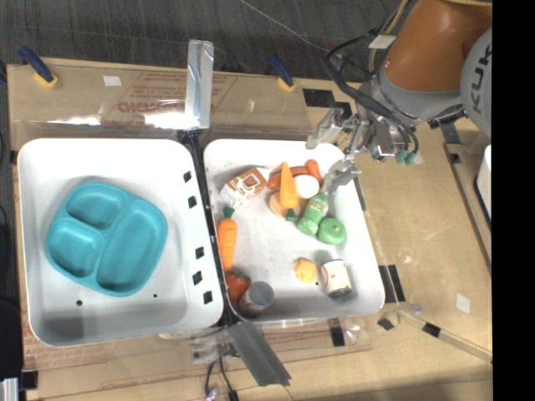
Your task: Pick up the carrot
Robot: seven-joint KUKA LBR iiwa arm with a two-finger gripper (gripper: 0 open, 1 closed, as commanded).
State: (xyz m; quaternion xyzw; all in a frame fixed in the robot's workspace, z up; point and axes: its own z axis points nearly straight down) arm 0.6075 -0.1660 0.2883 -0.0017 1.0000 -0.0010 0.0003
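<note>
Two carrots lie in the right bin (368, 249). One carrot (226, 241) rests along the bin's left wall, green top pointing to the back. A second carrot (287, 187) lies in the pile at the back, its green end toward the front. My gripper (332, 152) hangs over the bin's back right corner, to the right of that pile. It is open, one finger (321, 129) near the back rim and the other (339, 176) above the green bottle (313, 216). Nothing is between them.
Around the back carrot sit a white and orange box (245, 185), a white egg (307, 187) and a green fruit (332, 230). Toward the front lie a lemon (305, 270), a white can (336, 278), a grey can (260, 295) and a red fruit (237, 283). The left bin (33, 165) holds a teal divided plate (104, 236).
</note>
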